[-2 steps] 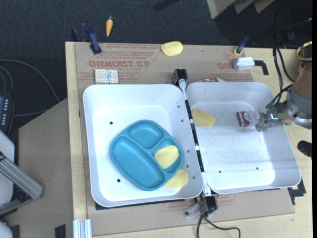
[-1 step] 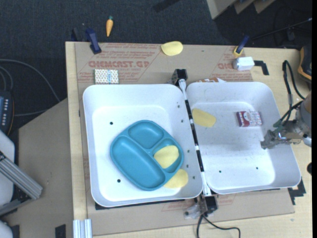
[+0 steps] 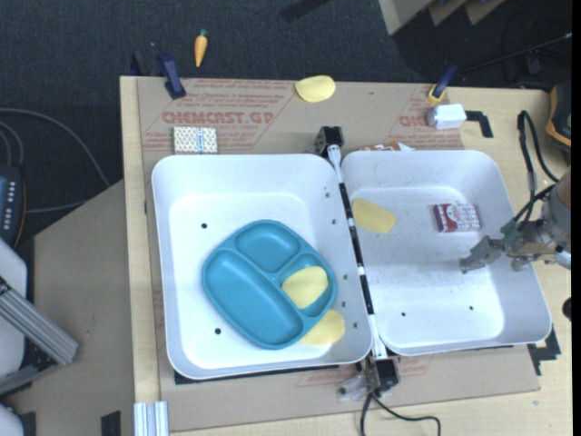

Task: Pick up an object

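In the right bin (image 3: 436, 334) a small red and white packet (image 3: 455, 217) lies near the back right, and a flat yellow piece (image 3: 373, 215) lies at the back left corner. My gripper (image 3: 491, 251) hangs low over the right side of this bin, a little in front and to the right of the packet, and apart from it. Nothing is visibly in its grip. The left bin (image 3: 182, 207) holds a blue divided plate (image 3: 254, 284) with a yellow piece (image 3: 306, 285) in one compartment. Another yellow piece (image 3: 324, 329) rests against the plate's front right edge.
On the bench behind the bins lie a yellow piece (image 3: 315, 88), a patterned packet (image 3: 195, 139) and a white block (image 3: 448, 115). A small orange carrot (image 3: 201, 48) lies on the dark floor beyond. Cables hang at the right by the arm (image 3: 545, 239).
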Controlling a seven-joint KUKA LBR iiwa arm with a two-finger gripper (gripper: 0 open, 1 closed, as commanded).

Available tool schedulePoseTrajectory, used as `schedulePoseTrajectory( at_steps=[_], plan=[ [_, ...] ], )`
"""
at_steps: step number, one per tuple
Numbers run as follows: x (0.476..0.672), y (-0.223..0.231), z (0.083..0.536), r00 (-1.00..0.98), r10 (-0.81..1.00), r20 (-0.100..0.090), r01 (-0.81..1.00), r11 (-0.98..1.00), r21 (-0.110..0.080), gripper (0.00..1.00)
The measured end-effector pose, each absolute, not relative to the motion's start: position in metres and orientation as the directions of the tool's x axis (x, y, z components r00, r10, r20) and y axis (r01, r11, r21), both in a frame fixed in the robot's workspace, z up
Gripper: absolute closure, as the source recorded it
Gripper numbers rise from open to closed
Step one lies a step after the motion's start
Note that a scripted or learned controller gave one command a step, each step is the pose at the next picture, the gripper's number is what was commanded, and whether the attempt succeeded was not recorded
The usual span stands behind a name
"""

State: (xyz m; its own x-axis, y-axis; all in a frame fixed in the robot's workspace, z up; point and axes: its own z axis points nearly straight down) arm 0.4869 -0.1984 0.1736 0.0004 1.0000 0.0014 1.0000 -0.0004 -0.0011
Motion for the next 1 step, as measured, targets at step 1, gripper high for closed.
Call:
schedulePoseTrajectory(
  at_steps=[1],
  plan=[
    [0.5468, -0.1192, 0.1743, -0.003, 1.000, 0.000, 1.000, 0.003, 0.002, 0.00]
  ],
)
